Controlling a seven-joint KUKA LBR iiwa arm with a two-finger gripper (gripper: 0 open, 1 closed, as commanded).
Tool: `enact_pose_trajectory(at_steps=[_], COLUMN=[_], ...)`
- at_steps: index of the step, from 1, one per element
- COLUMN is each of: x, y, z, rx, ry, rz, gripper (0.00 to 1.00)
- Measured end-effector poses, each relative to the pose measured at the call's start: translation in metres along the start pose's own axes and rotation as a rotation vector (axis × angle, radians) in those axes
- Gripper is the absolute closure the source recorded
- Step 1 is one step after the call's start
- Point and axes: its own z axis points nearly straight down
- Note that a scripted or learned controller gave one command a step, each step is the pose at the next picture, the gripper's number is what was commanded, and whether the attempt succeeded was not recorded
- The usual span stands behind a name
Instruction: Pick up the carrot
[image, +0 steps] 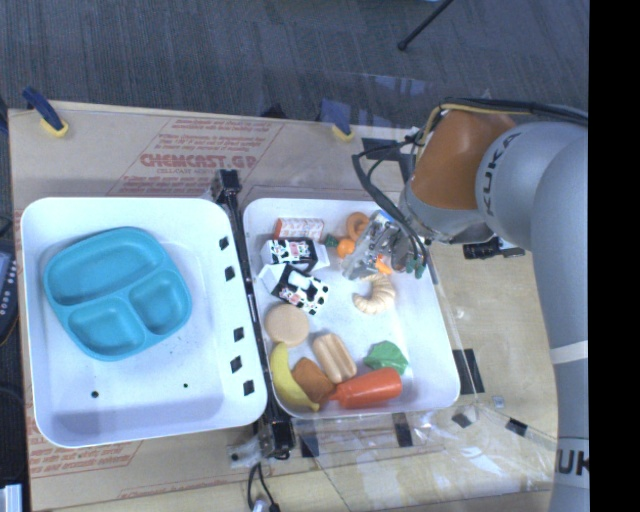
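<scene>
A long orange-red carrot (368, 388) lies along the front wall of the right bin (445, 345), with a green leafy piece (386, 355) at its upper right. My gripper (375, 252) hangs over the back right part of that bin, far from this carrot. It is just above a pale croissant (377, 294). A small orange bit (381, 265) shows at the gripper's tip, and I cannot make out what it is. A small orange piece (356, 224) with a green end lies just left of the gripper.
The right bin also holds a small carton (298, 228), black-and-white patterned boxes (296, 270), a round bun (287, 324), a hot dog (334, 356) and a banana (284, 380). A blue divided plate (116, 290) sits in the left bin (60, 420).
</scene>
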Motion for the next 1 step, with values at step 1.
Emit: enact_pose_trajectory(at_steps=[1], x=[0.0564], y=[0.0855], z=[-0.0427], rx=[-0.003], ry=[0.003], rz=[0.168], gripper=[1.00])
